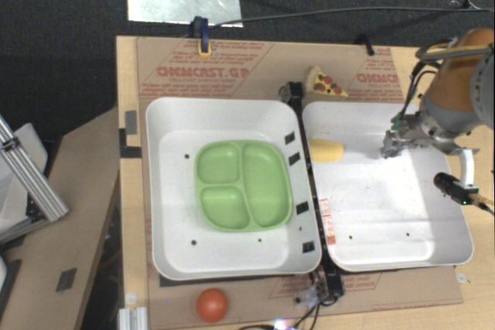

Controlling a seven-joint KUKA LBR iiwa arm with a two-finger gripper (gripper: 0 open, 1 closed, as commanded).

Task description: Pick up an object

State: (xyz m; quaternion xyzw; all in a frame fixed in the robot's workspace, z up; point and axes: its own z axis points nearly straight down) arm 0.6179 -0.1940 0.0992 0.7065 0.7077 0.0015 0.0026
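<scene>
Yellow block [326, 151] was seen lying in the right bin [402, 243], close against its left wall near the far corner. The tool [391, 146] was positioned low over the same bin's far right part, well apart from the block; whether it was spread or pressed together could not be told. A green divided plate [243, 185] was seen in the left bin [170, 243]. A pizza-slice toy [326, 83] and a red ball [211, 304] were seen on the tabletop [232, 69], outside the bins.
</scene>
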